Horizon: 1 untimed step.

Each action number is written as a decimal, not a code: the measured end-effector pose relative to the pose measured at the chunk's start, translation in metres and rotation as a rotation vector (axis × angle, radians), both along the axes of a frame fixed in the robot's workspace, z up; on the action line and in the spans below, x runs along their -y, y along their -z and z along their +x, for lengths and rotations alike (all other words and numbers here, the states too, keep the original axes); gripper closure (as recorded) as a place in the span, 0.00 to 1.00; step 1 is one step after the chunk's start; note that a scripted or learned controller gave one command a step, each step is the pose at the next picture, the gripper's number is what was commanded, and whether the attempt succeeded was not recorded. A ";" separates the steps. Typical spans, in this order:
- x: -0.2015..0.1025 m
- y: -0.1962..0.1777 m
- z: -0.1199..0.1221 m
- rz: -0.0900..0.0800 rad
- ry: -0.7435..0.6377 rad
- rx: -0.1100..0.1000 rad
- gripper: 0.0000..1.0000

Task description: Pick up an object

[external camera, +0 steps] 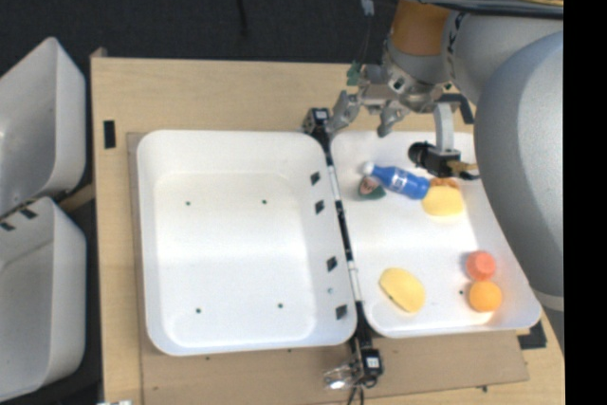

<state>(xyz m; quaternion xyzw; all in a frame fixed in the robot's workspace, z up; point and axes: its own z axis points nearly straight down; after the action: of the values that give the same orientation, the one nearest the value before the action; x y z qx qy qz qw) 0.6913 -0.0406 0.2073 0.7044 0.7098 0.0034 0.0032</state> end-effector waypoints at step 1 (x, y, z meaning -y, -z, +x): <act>0.082 0.073 -0.013 -0.004 0.014 -0.015 0.00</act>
<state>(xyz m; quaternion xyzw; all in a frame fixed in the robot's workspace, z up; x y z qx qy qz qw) 0.6779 -0.1225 0.1344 0.7095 0.7047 -0.0032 -0.0007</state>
